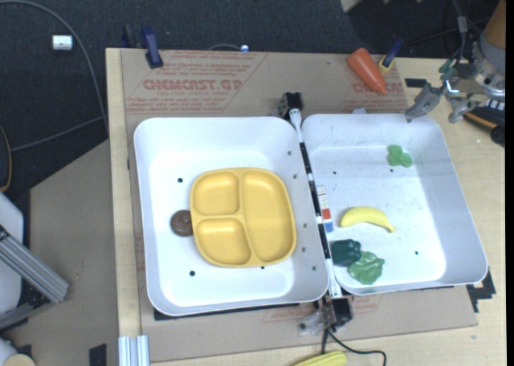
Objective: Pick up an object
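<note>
The gripper [436, 98] hangs with fingers spread wide and empty at 1 o'clock, off the right bin [450, 196], so descending toward the banana [367, 217] at 5 o'clock may strike the bin's rim.

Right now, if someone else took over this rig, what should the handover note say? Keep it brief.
Gripper: open, holding nothing, hovering at the far right corner of the right bin, above its rim.
Right bin: small green piece near the far side; yellow banana in the middle; dark green object and light green leafy object touching each other at the near left corner.
Left bin: yellow divided plate in the centre, brown round object against its left edge.
Orange object lies on the bench outside the bins.
Done: nothing picked yet.
Left: choose an object, descend, grasp, lift.
</note>
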You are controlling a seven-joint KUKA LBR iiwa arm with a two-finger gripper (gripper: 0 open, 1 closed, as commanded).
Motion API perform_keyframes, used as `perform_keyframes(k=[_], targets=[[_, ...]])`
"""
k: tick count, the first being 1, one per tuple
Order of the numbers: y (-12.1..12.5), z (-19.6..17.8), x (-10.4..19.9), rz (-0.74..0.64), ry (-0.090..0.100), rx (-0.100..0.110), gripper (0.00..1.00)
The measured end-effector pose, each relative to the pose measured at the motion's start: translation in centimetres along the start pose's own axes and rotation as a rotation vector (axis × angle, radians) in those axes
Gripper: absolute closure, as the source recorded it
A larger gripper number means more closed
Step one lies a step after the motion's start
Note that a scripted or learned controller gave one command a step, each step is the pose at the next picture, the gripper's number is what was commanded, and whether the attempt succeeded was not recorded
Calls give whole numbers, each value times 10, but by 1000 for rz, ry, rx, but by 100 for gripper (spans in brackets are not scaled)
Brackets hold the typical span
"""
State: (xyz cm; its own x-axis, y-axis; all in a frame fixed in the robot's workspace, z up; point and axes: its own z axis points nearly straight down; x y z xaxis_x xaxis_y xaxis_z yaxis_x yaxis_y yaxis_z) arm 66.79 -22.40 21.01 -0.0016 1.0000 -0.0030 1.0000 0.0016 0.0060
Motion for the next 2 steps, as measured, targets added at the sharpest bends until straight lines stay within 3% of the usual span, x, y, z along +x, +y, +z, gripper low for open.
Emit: perform_keyframes(k=[1, 2], targets=[[-3, 122, 7, -2, 17, 16, 0], [-1, 109, 4, -3, 5, 6, 100]])
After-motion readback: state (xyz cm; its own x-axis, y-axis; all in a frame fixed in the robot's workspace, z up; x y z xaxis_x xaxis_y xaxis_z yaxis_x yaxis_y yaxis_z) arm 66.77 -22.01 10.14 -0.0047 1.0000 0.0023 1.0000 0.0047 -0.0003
